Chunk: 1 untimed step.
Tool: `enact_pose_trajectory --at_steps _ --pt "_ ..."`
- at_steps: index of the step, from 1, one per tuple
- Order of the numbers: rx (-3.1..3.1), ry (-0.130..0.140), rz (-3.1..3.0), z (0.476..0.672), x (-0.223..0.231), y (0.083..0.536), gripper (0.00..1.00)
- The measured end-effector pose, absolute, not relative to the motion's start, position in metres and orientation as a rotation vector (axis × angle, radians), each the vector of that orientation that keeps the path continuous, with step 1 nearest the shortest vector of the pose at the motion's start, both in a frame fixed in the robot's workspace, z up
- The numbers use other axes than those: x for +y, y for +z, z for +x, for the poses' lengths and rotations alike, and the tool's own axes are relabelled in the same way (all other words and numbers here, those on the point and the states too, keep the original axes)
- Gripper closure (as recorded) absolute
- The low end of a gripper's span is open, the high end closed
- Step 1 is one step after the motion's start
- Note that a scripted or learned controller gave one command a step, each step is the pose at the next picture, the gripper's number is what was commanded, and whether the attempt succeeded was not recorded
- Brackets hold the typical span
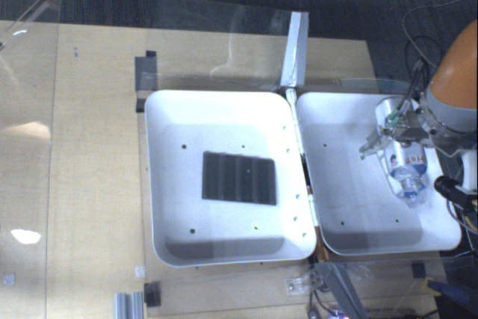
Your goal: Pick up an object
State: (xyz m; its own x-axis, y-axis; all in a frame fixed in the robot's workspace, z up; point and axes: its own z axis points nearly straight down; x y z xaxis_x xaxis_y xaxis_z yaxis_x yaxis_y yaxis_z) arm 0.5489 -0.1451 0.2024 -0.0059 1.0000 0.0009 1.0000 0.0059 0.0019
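A clear plastic bottle (408, 169) with a blue cap end lies in the right bin (343, 190), near its right wall. My gripper (390, 132) hangs just over the bottle's far end, partly covering it. Behind the gripper, the grey arm with its orange band (457, 75) comes in from the right. Whether the gripper touches the bottle cannot be told. A dark ribbed rectangular pad (239, 178) lies flat in the middle of the left bin (172, 160).
A metal divider post (293, 56) and clear panels stand behind the bins. Black cables (455, 194) hang by the right bin's right edge. Clamps and brackets sit along the bench's front edge (328, 287).
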Motion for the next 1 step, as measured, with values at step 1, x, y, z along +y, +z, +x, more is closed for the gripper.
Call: enact_pose_trajectory --at_steps 1 --pt "2.353 0.005 2.07 0.5548 -0.2062 0.1471 0.0"
